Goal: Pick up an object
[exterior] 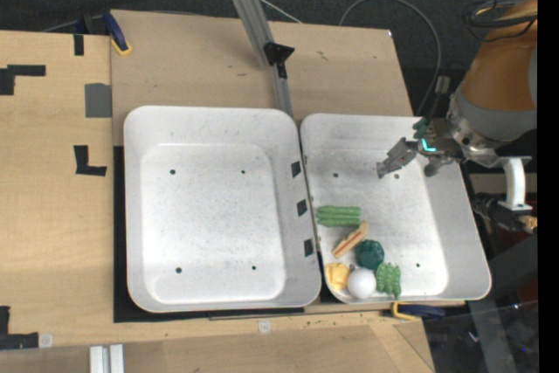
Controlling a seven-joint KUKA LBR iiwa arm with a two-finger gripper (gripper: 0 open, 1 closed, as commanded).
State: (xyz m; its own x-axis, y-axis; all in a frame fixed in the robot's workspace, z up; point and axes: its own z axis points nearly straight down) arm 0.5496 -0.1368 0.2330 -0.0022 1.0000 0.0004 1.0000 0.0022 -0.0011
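Observation:
Small toy objects lie bunched at the near left of the right bin (pixel 454 271): a green ribbed piece (pixel 338 215), an orange stick (pixel 350 239), a dark green round thing (pixel 369 254), a white ball (pixel 361 282), a yellow piece (pixel 336 276) and a light green leafy piece (pixel 389 279). My gripper (pixel 412 160) hangs over the far right part of that bin, up and to the right of the pile. Its fingers (pixel 395 159) are spread apart with nothing between them.
The left bin (pixel 210 205) sits beside the right one, and black clips join them along the shared edge. A grey metal pole (pixel 249 4) slants in from the top. The wooden bench (pixel 52 188) extends left.

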